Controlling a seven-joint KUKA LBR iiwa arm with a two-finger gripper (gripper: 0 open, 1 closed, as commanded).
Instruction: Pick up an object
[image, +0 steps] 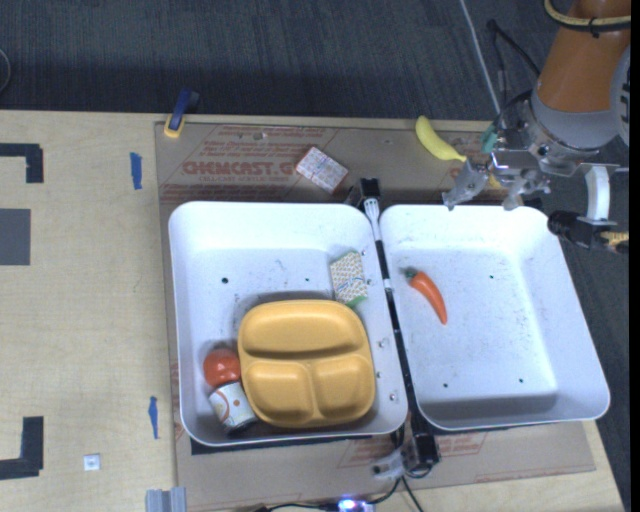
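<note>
An orange carrot with a green top lies in the right bin, near its left wall. My gripper hangs over the far edge of that bin, up and to the right of the carrot. Its fingers are open with nothing between them. The left bin holds a yellow divided tray, a red-orange round thing, a small can and a patterned packet.
A yellow banana lies on the board behind the right bin, just left of the gripper. A small patterned box sits behind the left bin. A blue clip marks the board's far left corner.
</note>
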